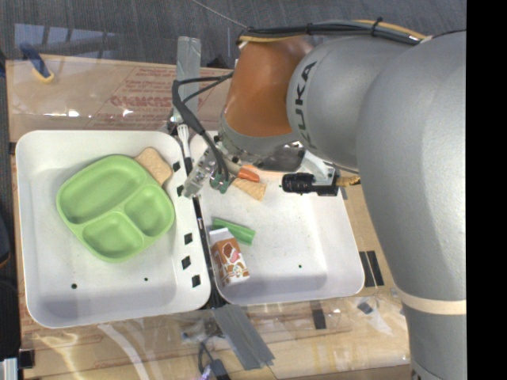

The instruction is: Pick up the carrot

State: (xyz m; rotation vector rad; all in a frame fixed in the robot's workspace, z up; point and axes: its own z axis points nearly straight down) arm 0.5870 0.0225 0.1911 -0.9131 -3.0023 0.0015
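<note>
Arm (372, 125): reaching in from the right of the frame, covering most of the upper right, orange band sitting at upper centre above the wrist.

Gripper (207, 177): hanging low at centre frame, over the upper left corner of the right bin (317, 283), close to the wall dividing the two bins. Finger spread: cannot tell, the tips blending into cables and bracket. Nothing seen sitting between them.

Carrot (248, 174): lying in the right bin, near its upper edge, just right of the gripper and partly tucked under the wrist. Orange end showing; green bit (224, 186) lying at its left end, just beside the gripper tip. Contact with the gripper not determinable.

Tan wedge (255, 190): lying just below the carrot, touching or nearly so.

Green stick-shaped item (235, 231): lying lower in the right bin, left of centre.

Small carton (229, 261): lying directly below the green item, by the bin's lower left wall.

Left bin (47, 291): holding a green divided plate (116, 207) at its centre, three compartments showing.

Slice of bread (155, 165): resting against the plate's upper right rim.
</note>
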